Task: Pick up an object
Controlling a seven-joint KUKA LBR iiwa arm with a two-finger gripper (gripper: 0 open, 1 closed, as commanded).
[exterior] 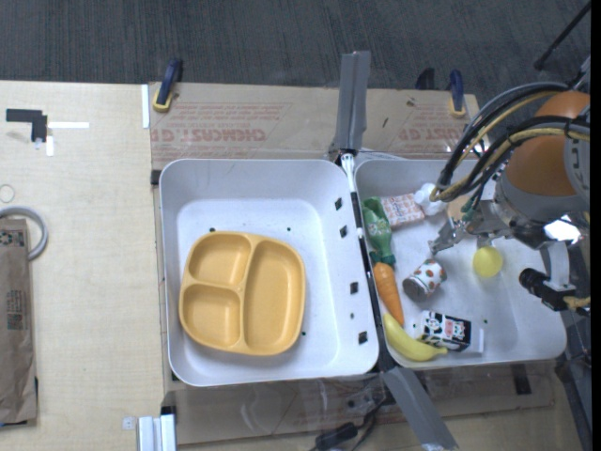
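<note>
Right-hand shallow white bin (526, 341): holds a small yellow ball (487, 262), a short spotted white cup lying on its side (425, 277), an orange plastic carrot (388, 291), a yellow banana (410, 341), a small black-and-white carton (453, 331), a green leafy packet (378, 230) and a pale pink-and-white wrapped packet (405, 209). Left-hand shallow white bin (254, 181): one mustard-yellow divided plastic plate (243, 292), lying flat. The pincer (452, 234) of the grey arm hangs over the right bin, between the wrapped packet and the ball, with the cup just below it; nothing is visible between its fingers, and how far apart they stand cannot be told (cables and the wrist crowd that part). Handling note, as a judgement: the ball and the cup are the nearest candidates; the ball sits apart from its neighbours, so a straight descent centred over it, closing across its middle, looks cleanest, while the cup may roll and the carrot lies hard against the bin wall.
</note>
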